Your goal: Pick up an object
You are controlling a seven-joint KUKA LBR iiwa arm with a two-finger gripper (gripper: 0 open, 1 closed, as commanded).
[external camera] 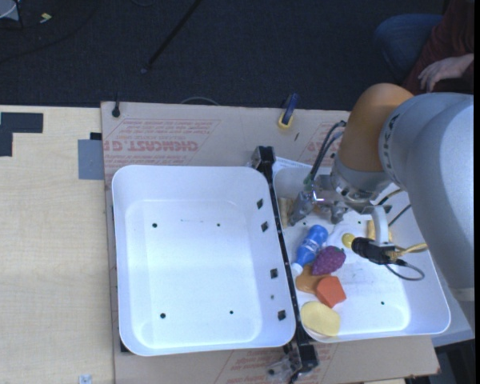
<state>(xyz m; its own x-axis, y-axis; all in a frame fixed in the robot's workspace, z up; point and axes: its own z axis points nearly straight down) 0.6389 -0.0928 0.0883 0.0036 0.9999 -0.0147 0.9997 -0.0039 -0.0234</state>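
- The grey arm (432, 174) reaches into the right bin (400, 310) from the right, orange band above the wrist.
- The gripper (310, 205) sits low near the bin's upper left corner; whether it is clenched or released cannot be told.
- Just below it lie a blue bottle (311, 243), a purple berry-like toy (329, 260), an orange block (330, 291) and a yellow piece (321, 319).
- The left bin (192, 326) stands beside.

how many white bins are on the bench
2. The left bin lies in the middle of the view. The right bin touches it along its right side, holds the small objects, and is partly covered by the arm.
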